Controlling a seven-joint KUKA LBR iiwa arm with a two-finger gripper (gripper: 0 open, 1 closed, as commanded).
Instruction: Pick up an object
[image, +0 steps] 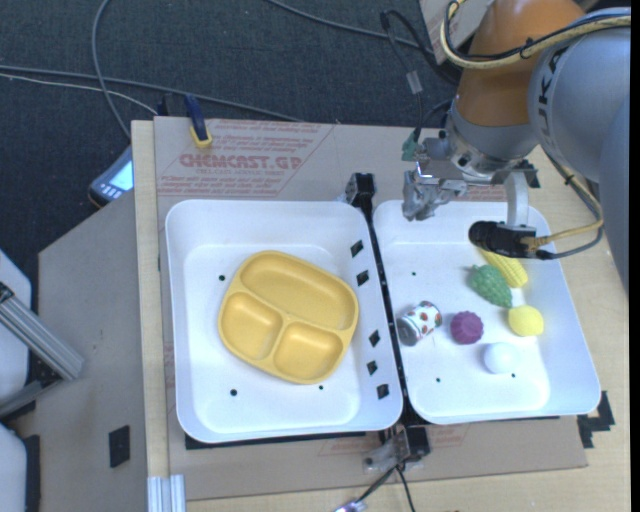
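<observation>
1. we see the gripper (425, 197) hanging over the far left corner of the right bin (570, 385), and nothing shows between its fingers; whether they stand apart or together we cannot tell from this slant.
2. the objects we could pick all lie in that right bin: a spotted ball (420, 320) near the divider, a purple piece (466, 327) just beside it, a white ball (497, 357), a yellow lemon-like piece (526, 321), a green piece (490, 285) and a corn cob (503, 266) touching it.
3. the left bin (190, 380) bears a yellow divided plate (288, 316).
4. we judge the pick as not yet done: every object rests on the bin floor, apart from the gripper.
5. left to do, as we read it: choose one object, come down over it, close on it and lift.
</observation>
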